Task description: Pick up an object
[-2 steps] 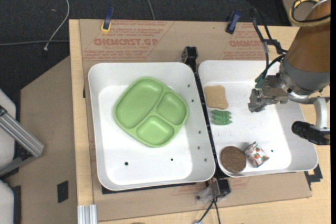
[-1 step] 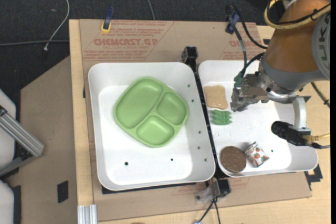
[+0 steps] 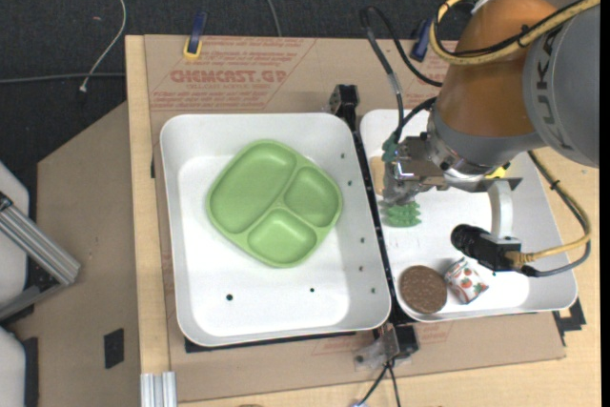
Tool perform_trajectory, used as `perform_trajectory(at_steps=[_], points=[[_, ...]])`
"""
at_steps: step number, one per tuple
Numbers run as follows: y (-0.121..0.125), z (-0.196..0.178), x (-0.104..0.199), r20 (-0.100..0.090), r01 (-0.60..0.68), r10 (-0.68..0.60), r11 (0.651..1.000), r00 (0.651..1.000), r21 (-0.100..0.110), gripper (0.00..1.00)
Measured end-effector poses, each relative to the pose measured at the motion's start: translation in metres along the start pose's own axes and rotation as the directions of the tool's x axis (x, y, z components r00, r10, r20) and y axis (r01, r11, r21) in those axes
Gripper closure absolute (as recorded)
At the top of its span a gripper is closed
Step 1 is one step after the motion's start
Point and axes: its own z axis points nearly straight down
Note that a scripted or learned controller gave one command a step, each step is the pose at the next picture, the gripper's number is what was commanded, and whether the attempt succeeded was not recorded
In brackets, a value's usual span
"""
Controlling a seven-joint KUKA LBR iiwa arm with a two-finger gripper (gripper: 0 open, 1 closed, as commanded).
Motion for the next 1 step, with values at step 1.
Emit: perform_trajectory(at_steps=[1], points=[[-0.0061,0.0156,0.0453,0.002,-0.003,0.003,1.000,1.000,0.003,1.00]])
